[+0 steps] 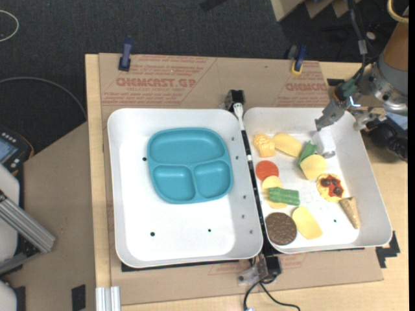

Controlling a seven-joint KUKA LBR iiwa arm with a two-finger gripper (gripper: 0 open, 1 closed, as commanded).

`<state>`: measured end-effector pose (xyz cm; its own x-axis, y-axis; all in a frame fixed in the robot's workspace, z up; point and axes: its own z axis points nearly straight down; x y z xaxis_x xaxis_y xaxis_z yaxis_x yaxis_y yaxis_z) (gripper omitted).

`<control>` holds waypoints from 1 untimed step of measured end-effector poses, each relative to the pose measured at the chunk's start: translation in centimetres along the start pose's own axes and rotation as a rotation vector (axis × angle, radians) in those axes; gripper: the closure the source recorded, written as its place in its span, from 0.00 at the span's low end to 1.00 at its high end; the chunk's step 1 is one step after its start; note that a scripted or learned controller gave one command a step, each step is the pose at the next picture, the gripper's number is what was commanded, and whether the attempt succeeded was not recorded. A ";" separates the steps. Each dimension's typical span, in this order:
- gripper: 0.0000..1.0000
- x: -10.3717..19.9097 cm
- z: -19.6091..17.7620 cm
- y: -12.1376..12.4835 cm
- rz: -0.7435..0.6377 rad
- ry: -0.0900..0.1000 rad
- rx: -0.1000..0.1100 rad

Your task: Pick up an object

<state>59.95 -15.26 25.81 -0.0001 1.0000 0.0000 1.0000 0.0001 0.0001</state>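
Note:
The right white bin (373,173) holds several toy foods. Among them are a yellow corn piece (262,144), a pale yellow lump (288,144), a red tomato slice (266,170), a green bean pod (284,195), a pizza slice (331,186), a brown cookie (281,227) and a cone (351,211). My gripper (322,133) hangs over the bin's upper right part, just above a green piece (307,151) and a yellow ball (314,167). Its fingers (329,114) stand apart, open, with nothing between them.
The left white bin (123,173) bears a teal divided plate (189,164). Both bins rest on a cardboard sheet (194,76) held by clamps at the back. A black divider bar (246,154) runs between the bins.

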 end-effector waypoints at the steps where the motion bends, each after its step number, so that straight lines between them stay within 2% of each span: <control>1: 0.00 -1.7 0.1 -4.8 0.003 0.001 0.004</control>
<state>55.19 -16.97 25.67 0.0033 1.0000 0.0010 1.0000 -0.0033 -0.0041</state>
